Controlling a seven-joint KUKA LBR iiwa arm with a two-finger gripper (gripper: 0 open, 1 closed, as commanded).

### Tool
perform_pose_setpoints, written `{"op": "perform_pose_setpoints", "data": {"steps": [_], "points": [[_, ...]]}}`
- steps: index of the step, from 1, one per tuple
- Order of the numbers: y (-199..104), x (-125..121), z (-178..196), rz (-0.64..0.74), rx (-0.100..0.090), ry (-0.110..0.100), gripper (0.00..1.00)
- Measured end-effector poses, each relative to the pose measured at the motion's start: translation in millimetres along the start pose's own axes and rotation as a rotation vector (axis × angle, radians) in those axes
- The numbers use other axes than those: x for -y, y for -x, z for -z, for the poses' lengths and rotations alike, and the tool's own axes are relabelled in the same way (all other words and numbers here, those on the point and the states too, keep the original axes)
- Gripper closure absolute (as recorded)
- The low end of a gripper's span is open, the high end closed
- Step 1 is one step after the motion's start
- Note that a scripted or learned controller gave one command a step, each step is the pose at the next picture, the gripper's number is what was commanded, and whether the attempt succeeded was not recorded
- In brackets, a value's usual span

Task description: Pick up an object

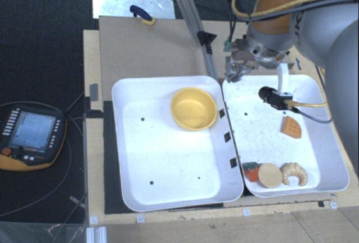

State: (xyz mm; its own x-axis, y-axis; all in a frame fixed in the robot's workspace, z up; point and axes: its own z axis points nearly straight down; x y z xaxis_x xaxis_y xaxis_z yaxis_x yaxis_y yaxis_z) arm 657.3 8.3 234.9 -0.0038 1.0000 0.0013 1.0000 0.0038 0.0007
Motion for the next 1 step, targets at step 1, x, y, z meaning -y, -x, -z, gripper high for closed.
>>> {"op": "perform_pose_setpoints", "data": {"steps": [1], "points": [[-53.7,4.6,9.2,0.000,0.000,0.000,1.00]]}}
